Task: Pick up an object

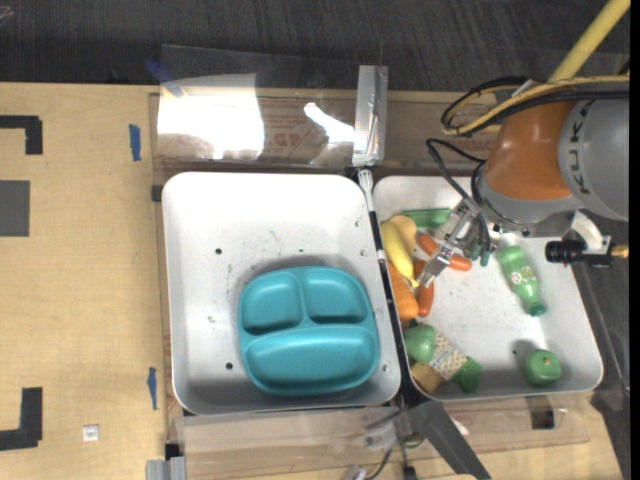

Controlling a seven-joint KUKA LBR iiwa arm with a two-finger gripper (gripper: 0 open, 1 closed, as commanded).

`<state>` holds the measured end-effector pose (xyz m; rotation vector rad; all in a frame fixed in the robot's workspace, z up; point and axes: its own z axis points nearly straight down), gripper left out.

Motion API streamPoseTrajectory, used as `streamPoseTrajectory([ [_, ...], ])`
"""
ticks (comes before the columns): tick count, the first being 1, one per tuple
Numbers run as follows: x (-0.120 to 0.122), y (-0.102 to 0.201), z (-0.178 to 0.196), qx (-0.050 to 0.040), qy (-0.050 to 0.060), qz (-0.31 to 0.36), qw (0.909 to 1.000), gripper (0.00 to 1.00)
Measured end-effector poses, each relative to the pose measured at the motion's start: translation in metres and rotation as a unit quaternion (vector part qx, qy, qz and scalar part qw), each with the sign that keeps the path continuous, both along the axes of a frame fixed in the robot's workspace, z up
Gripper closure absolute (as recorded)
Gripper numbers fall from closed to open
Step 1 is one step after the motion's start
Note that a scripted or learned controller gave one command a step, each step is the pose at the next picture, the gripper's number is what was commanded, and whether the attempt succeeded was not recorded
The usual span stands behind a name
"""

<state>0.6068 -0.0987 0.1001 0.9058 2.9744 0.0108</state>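
Carrot (446, 256), small, glossy orange plastic, lies in the right bin (580, 308) by its left wall; the pincer (436, 260) sits over it, grip state unclear.

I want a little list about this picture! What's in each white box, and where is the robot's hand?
left bin: holds a teal divided tray
right bin: holds toy food
toy food seen: yellow banana, orange carrot, green bottle, green apple
arm: grey with orange band, reaching in from the right
end effector: low over the right bin, by the banana and carrot
holding something: cannot tell
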Motion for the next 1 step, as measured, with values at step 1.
streamPoseTrajectory([
  [1,0.0111,0.0016,-0.0023,0.0025,0.005,-0.042,0.9991,0.0],
])
